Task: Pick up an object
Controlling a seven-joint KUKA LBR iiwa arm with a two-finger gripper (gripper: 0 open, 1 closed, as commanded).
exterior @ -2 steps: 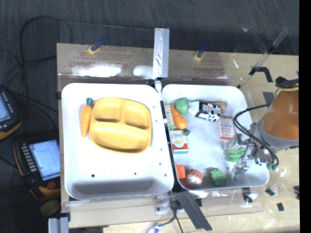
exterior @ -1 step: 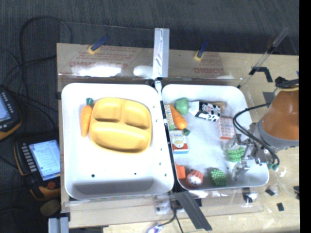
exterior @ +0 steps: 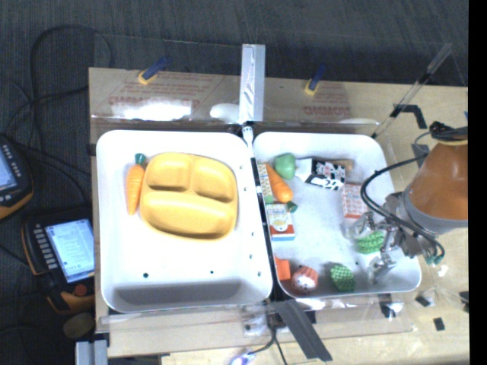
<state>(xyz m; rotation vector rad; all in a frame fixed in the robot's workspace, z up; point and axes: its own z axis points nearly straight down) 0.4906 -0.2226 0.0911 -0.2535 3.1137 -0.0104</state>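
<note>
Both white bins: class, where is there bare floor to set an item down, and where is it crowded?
Left bin: bare floor in front of the yellow tray, toward the near wall. Right bin: a small bare patch mid-floor between the small carton and the claw. Its left wall and near edge are crowded with toys.

— Where did things lie in the left bin point(exterior: 114, 226)?

— A divided tray point(exterior: 190, 194) sat in its upper half, with a toy carrot point(exterior: 134, 185) just beside it at nine o'clock.

— And the right bin point(exterior: 358, 144)?

— A second carrot point(exterior: 278, 182) lay along its left wall, a carton point(exterior: 280, 222) at six o'clock from it. A patterned box point(exterior: 326, 173) lay toward twelve. My claw point(exterior: 378, 249) hung at the bin's four o'clock, a leafy piece point(exterior: 370, 242) right at it, a round toy point(exterior: 342, 275) at seven o'clock from there.
</note>
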